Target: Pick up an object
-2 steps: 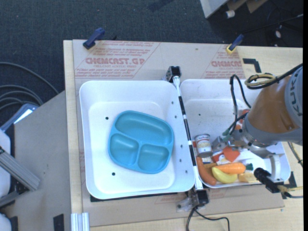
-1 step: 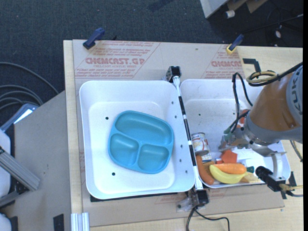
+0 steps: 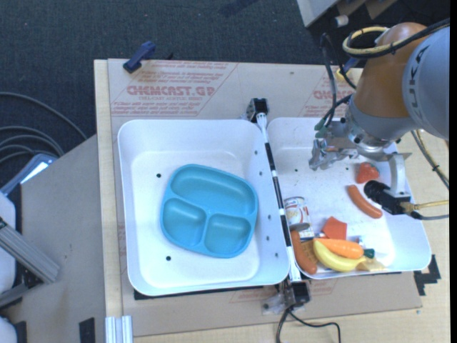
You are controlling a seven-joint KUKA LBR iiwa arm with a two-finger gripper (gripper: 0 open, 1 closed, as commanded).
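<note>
Operator, your gripper (image 3: 327,153) hung over the right bin (image 3: 300,138); its grip state could not be determined.

The scene is brightly and evenly lit from above. The left white bin (image 3: 136,213) shows soft glare along its rim and floor, close to washing out. The blue tray (image 3: 208,210) inside it carries a mild sheen and casts only a faint shadow. The arm (image 3: 400,77), right of that bin, is slightly soft. The dark carpet above the bin looks grainy. Focus is moderate overall, with small items lacking fine detail.
</note>
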